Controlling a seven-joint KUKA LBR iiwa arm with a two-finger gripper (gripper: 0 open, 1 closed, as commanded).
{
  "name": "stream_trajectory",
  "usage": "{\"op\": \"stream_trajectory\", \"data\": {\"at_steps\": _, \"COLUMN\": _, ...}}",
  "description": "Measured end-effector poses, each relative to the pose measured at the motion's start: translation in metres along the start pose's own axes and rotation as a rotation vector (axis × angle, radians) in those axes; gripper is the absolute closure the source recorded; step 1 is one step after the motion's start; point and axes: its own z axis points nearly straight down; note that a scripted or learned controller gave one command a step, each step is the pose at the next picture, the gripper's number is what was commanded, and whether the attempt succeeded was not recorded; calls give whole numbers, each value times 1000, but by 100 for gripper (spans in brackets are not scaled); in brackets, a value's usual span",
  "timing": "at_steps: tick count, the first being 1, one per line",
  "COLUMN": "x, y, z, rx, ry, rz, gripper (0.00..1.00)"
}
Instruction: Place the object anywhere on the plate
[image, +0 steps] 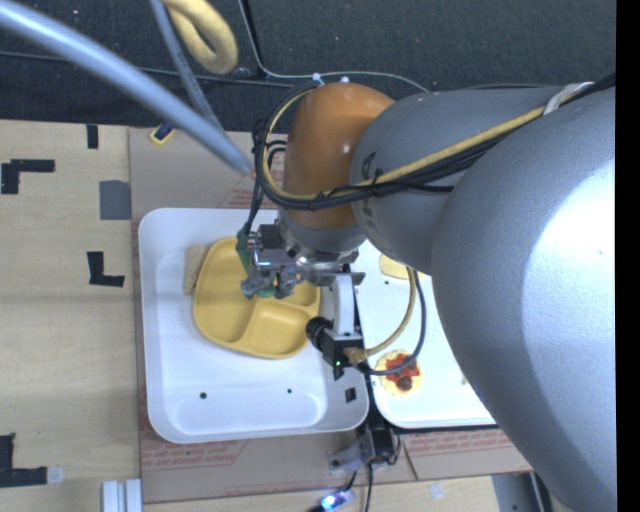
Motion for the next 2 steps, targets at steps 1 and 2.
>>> {"op": "stream_trajectory", "data": {"at_steps": 1, "x": -5, "y": 3, "z": 5, "rx": 1, "ry": -3, "rz": 5, "gripper": 100}}
{"op": "stream_trajectory", "data": {"at_steps": 2, "x": -5, "y": 3, "z": 5, "rx": 0, "ry": -2, "rz": 5, "gripper": 0}}
